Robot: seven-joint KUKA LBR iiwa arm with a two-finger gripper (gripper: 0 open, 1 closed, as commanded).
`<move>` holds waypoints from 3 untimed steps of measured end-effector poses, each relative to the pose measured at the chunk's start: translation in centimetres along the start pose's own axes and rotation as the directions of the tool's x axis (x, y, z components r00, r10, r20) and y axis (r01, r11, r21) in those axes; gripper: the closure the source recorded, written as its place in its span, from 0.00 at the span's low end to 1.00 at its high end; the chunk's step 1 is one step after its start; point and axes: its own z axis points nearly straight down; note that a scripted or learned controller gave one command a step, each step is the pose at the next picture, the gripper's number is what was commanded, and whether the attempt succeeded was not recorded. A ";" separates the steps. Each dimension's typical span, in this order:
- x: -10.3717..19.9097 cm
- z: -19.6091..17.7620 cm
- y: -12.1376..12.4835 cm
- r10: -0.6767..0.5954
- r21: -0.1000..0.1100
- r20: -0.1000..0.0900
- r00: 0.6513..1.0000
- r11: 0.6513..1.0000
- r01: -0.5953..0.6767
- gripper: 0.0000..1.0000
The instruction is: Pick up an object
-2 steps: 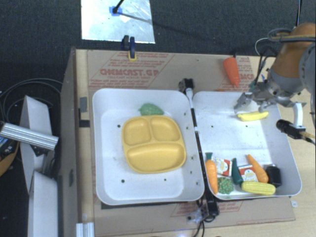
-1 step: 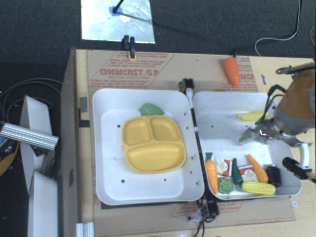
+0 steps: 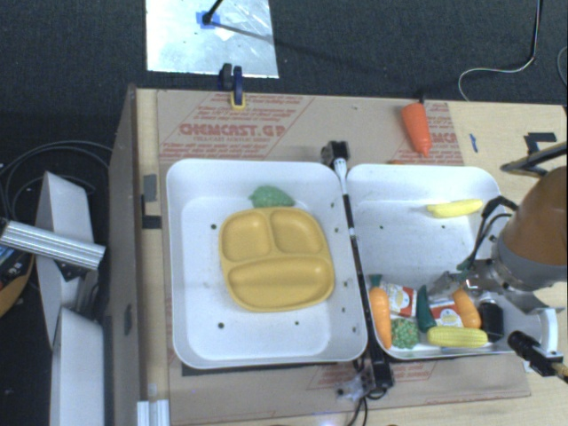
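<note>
The gripper (image 3: pixel 457 284) is being held low in the right bin (image 3: pixel 417 189); its opening cannot be told. Toy food is lying just beneath it: a carrot (image 3: pixel 380 313), corn (image 3: pixel 457 336). A banana (image 3: pixel 455 208) is lying beyond it.

A shiny silver metal sheet (image 3: pixel 211 23) lies on the dark floor beyond the bench. A brown cardboard sheet with red lettering (image 3: pixel 232 124) lies under the bins. A grey metal bar (image 3: pixel 51 243) sits at left.

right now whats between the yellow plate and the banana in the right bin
The bins' shared rims, then bare white floor, between the yellow plate and the banana in the camera view.
</note>
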 end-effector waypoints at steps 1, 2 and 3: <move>0.0 -1.1 0.2 -0.001 -0.005 0.000 1.000 1.000 0.001 1.00; 3.8 -9.3 5.8 -0.003 -0.004 0.001 1.000 1.000 0.003 1.00; 11.5 -10.0 7.9 -0.003 -0.001 -0.001 1.000 1.000 0.003 1.00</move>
